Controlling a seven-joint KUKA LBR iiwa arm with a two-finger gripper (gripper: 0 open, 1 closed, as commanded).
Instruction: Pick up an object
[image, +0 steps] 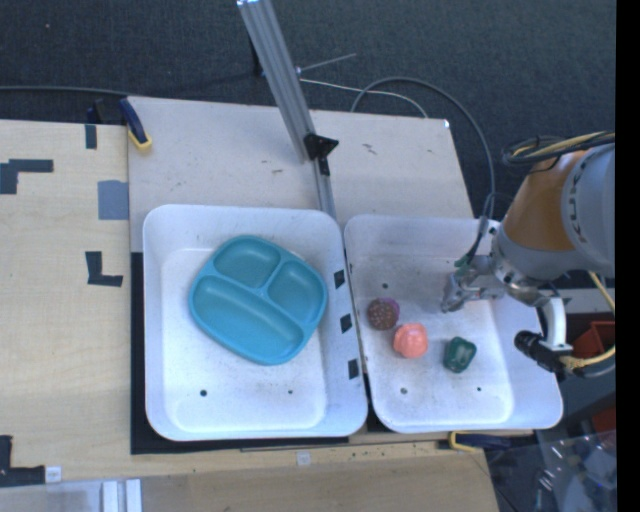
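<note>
Three small objects lie in the right bin (430, 405): a dark reddish-brown ball (382, 313), a pink-orange round piece (410, 341) and a dark green piece (459, 354). My gripper (455, 296) hangs low over the bin's right half, just above and slightly left of the green piece, right of the brown ball. Its tip is small and dark against the bin floor. Nothing shows between it and the bin that looks held.
The left bin (170, 400) holds a blue divided plate (259, 297). A grey metal pole (290, 90) slants down to the divider between the bins. A black cable (420, 95) loops over the bench behind the right bin.
</note>
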